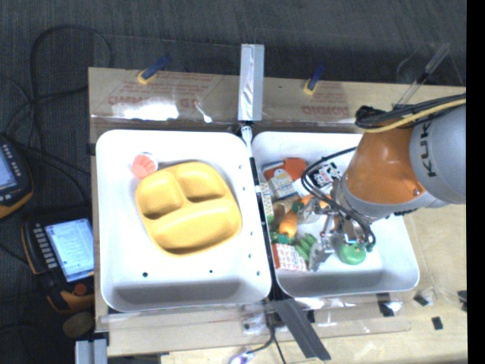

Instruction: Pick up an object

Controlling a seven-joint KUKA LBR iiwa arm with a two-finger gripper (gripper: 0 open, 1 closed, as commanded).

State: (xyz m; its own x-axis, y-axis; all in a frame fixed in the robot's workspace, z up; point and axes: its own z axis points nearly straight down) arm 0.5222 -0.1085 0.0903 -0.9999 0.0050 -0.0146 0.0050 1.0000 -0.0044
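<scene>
Here, looking down from above the bench, the grey arm comes in from the right with its orange band hanging over the right bin. Below that band the gripper points down into the bin's middle, its metal fingers reaching toward the clutter on the floor of the bin; whether they are spread or pressed together I cannot tell from this angle, and nothing can be made out pinched between them. Just beside the gripper, toward the bin's near right part, lies a round green object, seemingly touching or almost touching the finger tips. To the gripper's left is a heap of small things: an orange ball-like piece, a green leafy-looking toy, a red and white packet near the front wall, and another orange and white packet toward the back, close to the divider between the bins. A small card with red marks sits by the orange band's left edge. The left bin holds a yellow sectioned tray, lying tilted across its middle, and a small pink round object just beside the tray's far left corner. Black cables trail over the dark floor at the left.
</scene>
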